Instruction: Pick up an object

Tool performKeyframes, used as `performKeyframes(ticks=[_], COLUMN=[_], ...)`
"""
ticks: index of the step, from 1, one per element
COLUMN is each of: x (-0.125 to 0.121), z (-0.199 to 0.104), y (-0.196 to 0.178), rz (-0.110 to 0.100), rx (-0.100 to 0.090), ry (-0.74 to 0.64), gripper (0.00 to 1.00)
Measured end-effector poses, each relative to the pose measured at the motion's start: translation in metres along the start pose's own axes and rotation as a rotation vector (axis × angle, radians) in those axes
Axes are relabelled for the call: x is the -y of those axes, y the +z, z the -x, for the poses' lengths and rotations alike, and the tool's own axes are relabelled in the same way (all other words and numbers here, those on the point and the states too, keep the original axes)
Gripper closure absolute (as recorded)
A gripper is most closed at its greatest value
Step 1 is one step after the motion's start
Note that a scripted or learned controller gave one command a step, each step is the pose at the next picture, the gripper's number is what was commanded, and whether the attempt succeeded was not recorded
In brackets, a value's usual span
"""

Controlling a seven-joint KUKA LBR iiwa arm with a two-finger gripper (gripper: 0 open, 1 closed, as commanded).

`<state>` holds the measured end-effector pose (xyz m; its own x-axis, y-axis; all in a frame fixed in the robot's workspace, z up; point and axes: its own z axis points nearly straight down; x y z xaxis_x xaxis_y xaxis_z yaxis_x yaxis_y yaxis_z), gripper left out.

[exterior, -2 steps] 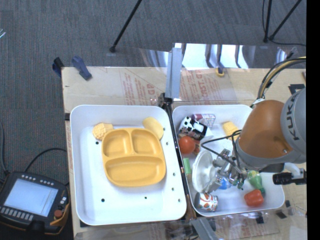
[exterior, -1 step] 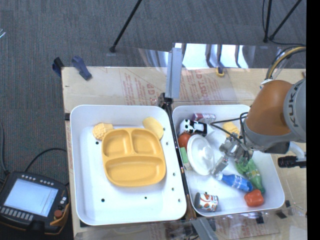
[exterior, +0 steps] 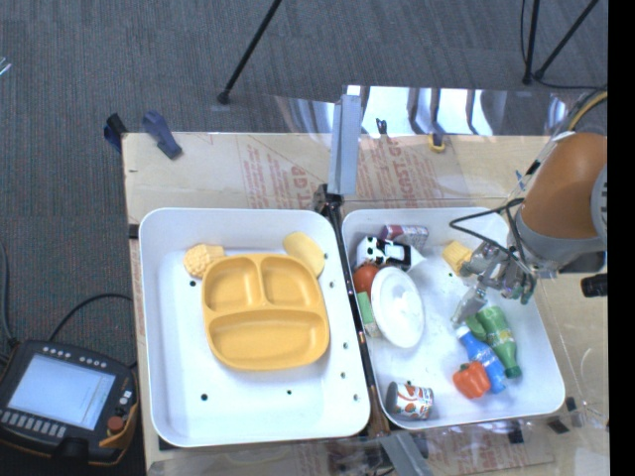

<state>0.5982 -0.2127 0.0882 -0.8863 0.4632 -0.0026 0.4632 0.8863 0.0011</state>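
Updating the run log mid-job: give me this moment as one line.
phase: reaching | claw: low in right bin, above green bottle | grasp: none seen | left bin: yellow divided plate

Red printed lettering runs across the cardboard sheet (exterior: 298,172) on the worktop, just behind the left white bin (exterior: 159,266), but it lies upside-down and too blurred to read. Nothing else bears legible text.
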Motion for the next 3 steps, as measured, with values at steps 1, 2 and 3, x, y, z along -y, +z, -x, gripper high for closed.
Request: performKeyframes(ticks=[1, 2, 3], x=[0.019, 0.022, -0.008], z=[-0.048, -0.092, -0.116], y=[0.001, 0.001, 0.002], rz=[0.000, -0.001, -0.002], rx=[-0.004, -0.006, -0.007], ry=[0.178, 0.182, 0.368], gripper=[0.00, 0.00, 0.00])
